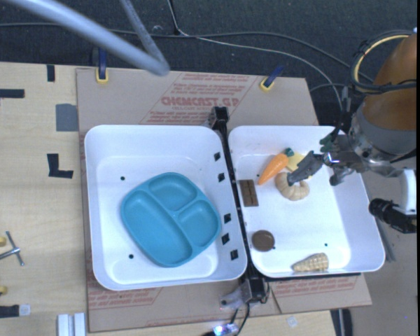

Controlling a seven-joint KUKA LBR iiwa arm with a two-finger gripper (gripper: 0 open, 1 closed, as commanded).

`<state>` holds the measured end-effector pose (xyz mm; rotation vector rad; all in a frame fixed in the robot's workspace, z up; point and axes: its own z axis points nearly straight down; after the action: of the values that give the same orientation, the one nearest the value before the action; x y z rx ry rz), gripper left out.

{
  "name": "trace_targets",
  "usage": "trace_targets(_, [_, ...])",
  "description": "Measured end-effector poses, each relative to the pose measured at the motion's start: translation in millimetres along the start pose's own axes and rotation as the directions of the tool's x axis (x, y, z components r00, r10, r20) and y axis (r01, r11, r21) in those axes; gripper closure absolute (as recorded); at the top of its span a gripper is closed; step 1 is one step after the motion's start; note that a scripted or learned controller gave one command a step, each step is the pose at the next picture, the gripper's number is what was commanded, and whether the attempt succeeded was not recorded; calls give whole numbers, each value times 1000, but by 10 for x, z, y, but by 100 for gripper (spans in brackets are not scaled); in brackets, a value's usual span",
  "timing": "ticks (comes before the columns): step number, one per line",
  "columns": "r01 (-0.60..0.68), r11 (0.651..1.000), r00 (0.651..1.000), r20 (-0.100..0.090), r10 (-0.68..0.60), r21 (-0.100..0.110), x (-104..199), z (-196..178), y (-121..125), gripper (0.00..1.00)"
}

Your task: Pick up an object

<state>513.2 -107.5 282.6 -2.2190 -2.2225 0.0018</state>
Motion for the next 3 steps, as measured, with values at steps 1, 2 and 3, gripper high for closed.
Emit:
trace_targets(1, [0,1000,1000,-1,0,5,82,588,-56,0])
trace_targets(2, [-2,1000,1000,-1,2,7,21,1199,-114,0])
trace_targets(3, [-1,1000,1000,-1,1,5,57,1637,-111,0])
